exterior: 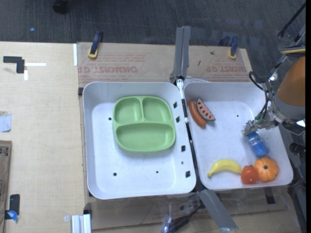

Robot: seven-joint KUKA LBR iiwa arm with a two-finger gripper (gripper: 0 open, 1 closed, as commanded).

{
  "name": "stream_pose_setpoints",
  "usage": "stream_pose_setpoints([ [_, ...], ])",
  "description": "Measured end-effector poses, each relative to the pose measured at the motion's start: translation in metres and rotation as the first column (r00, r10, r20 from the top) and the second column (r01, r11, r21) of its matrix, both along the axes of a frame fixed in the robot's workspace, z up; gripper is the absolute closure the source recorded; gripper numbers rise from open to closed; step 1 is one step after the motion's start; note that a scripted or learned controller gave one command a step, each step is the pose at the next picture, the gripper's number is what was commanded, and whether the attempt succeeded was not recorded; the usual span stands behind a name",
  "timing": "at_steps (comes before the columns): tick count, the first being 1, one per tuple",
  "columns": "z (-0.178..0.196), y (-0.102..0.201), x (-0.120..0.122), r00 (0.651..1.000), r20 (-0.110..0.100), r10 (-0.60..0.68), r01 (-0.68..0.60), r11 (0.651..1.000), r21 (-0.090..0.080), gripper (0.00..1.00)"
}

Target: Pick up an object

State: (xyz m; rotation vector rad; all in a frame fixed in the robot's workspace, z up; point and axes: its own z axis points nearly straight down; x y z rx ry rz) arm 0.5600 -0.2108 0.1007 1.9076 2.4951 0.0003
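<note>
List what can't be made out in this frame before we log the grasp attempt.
- Claw, camera view: small and cluttered with cables; open or shut cannot be read.
- Blue bottle: its top end meets the claw; whether it is gripped or just touched is unclear, and its label is too small to read.
- Arm: cut off by the right edge.
- Tomato and pumpkin: pressed together in the right bin's corner; the tomato's far side is hidden.

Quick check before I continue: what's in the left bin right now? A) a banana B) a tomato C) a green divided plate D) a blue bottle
C: the green divided plate lies in the left bin; the banana lies in the right bin.
</note>
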Motion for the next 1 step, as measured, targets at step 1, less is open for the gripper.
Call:
stream_pose_setpoints([
  [1,0.1163,0.0270,-0.0034,0.989,-0.001,-0.149,0.149,0.989,-0.001,1.00],
])
